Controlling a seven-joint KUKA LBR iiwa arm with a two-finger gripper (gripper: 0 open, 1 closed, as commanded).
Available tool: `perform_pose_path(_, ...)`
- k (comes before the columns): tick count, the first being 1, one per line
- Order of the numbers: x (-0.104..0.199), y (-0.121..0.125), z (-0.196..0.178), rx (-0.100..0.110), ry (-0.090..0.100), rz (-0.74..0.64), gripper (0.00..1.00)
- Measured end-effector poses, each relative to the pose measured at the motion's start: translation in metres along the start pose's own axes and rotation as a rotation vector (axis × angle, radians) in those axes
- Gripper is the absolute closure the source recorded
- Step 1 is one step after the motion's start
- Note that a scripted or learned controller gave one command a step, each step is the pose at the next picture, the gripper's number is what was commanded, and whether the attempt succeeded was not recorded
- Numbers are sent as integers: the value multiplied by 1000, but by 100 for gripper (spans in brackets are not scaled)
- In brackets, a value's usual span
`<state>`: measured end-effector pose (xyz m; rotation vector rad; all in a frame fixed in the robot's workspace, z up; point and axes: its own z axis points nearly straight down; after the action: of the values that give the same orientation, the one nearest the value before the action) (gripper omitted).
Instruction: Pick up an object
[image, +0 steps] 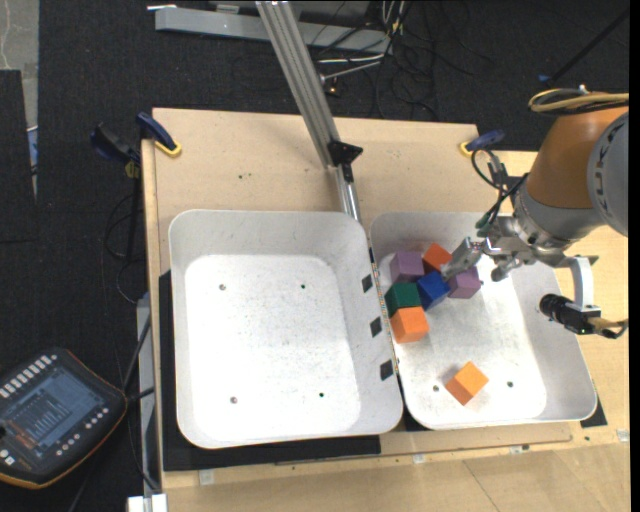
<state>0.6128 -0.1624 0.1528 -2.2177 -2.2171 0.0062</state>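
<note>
Jaws of the gripper (468, 262) hang low over the right bin (540, 340), at the 3 o'clock edge of a block cluster, and whether they are apart or together I cannot tell; nothing shows clearly clamped between them. Just at the tip lies a purple block (465, 285), touching or nearly touching the metal. Beside it at 9 o'clock sits a blue block (433, 289), with a small orange block (436, 257) at its 12 o'clock and a second purple block (408, 264) at 10 o'clock. A green block (403, 296) lies against the blue one at 9 o'clock, and a larger orange block (409, 323) rests at the green one's 6 o'clock, close to the bin's left wall. Well apart, toward 6 o'clock of the cluster, a lone orange block (466, 383) lies tilted on the bin floor. The left bin (200, 240) stands at 9 o'clock, touching the right one, both on the tabletop (250, 150). The arm (575, 170) enters from 3 o'clock.
</note>
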Motion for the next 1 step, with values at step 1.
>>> perform_pose_path(1, -1, 5, 31, -23, -5, -2, 0)
